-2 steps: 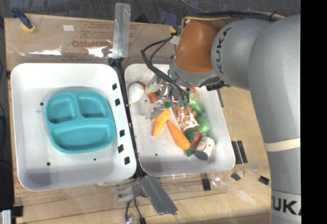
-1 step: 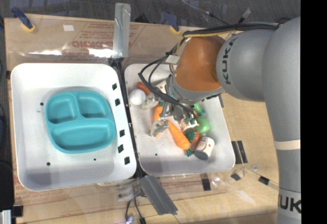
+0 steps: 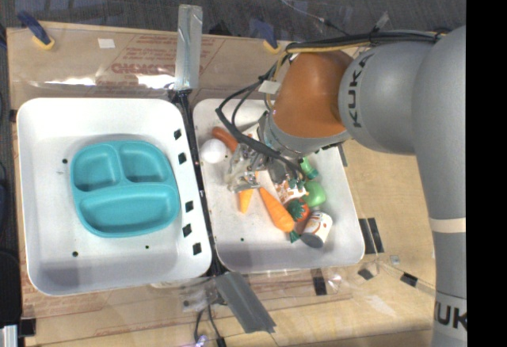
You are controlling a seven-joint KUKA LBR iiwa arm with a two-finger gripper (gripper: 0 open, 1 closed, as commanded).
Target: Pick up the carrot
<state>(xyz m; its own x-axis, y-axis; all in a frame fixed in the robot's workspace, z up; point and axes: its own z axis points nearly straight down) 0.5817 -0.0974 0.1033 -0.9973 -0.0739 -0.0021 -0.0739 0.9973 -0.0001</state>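
From my remote station, I see the gripper (image 3: 247, 171) low in the right bin (image 3: 238, 254), its metal fingers a tangle of glints under the wrist; whether they are spread or closed I cannot tell, and nothing shows clearly between them. The orange band (image 3: 310, 96) and the broad grey arm (image 3: 412, 92) cover the bin's upper right part, so whatever lies under them is hidden from me.

The carrot (image 3: 276, 211) lies just below and right of the gripper, a smooth tapered orange shape slanting down toward the right, apart from the fingers as far as I can make out. A smaller orange cone (image 3: 245, 199) sits just left of it, directly under the gripper. A white egg-shaped ball (image 3: 212, 151) rests near the bin's left wall, with a thin red-orange stick (image 3: 224, 137) just above it, partly running under the wrist. To the carrot's right, a cluster of green pieces (image 3: 314, 191) and a small white can (image 3: 316, 230) crowd together; their outlines blur into each other.

Black cables (image 3: 238, 100) loop from the wrist over the bin's top rim.

The left bin (image 3: 47, 258), matte white plastic with rounded corners, holds a teal divided plate (image 3: 123, 187) with three compartments.
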